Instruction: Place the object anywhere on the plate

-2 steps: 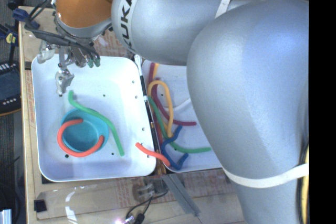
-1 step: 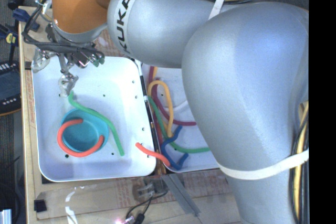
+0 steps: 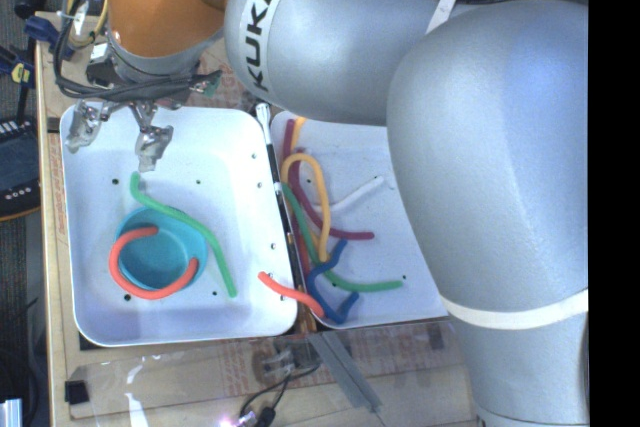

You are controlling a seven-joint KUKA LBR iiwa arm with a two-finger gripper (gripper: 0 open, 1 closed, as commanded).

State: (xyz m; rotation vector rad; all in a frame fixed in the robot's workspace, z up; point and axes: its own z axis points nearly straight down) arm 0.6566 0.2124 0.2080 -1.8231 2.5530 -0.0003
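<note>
A blue plate point(image 3: 160, 258) lies in the left bin point(image 3: 225, 140), toward its near left. A red-orange flexible strip point(image 3: 150, 290) curls around the plate's rim, and a green strip point(image 3: 195, 233) runs from above the plate down along its right side. My gripper point(image 3: 118, 133) hangs over the far left part of that bin, above the green strip's upper end. Its two fingers point(image 3: 152, 147) stand spread apart with nothing between them.
The right bin point(image 3: 400, 300) holds several tangled strips: yellow and orange point(image 3: 308, 177), dark red, green point(image 3: 365, 285), blue point(image 3: 330, 300) and a white one point(image 3: 355, 197). A red strip point(image 3: 280, 287) lies across the divider between bins. The big grey arm covers the right side.
</note>
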